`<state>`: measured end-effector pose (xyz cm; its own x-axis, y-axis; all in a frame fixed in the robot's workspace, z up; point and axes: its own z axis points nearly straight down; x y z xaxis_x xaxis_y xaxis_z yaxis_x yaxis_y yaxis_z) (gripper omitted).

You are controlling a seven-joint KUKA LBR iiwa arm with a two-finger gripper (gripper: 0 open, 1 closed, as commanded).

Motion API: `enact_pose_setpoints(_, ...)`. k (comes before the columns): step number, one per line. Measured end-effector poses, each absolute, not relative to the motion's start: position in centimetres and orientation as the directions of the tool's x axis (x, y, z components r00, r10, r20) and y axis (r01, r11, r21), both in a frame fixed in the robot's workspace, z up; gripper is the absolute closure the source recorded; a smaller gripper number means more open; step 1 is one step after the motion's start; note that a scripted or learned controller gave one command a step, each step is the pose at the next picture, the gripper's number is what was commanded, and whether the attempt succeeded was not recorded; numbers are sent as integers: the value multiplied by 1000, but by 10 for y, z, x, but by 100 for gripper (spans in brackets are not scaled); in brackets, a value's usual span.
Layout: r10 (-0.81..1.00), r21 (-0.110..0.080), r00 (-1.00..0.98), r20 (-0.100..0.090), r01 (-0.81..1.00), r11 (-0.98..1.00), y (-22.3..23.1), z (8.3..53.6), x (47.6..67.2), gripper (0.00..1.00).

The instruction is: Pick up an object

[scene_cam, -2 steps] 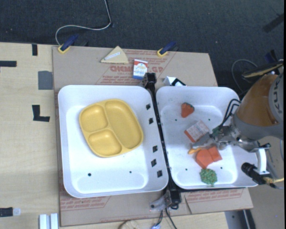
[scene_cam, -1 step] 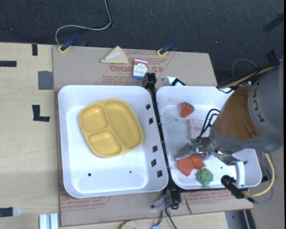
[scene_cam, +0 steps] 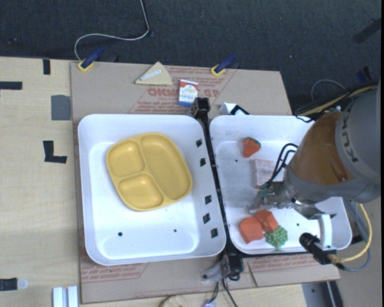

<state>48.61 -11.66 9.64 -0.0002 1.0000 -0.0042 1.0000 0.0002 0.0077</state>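
Your arm (scene_cam: 336, 155) reaches in from the right edge, bent low over the right bin (scene_cam: 233, 139), end effector (scene_cam: 264, 200) just above the orange blocks (scene_cam: 256, 226); its opening you cannot tell.

Arm (scene_cam: 345, 152) cut off at right edge; hides right bin (scene_cam: 230, 171) corner.

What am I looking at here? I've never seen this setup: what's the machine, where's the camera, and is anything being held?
One camera looks down at a slant on a bench with two white bins. The grey arm with an orange band reaches in from the right; its hand hangs low over the right bin. That bin holds an orange piece, orange blocks and a green lump. The left bin holds a yellow divided plate. I cannot tell whether anything is held.
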Motion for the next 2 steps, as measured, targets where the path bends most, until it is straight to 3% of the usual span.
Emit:
enact_pose_setpoints(1,1000,6,0,-4,1000,0,-117,96,486,0)
enact_pose_setpoints(2,1000,4,-1,-1,1000,1,-140,87,550,0)
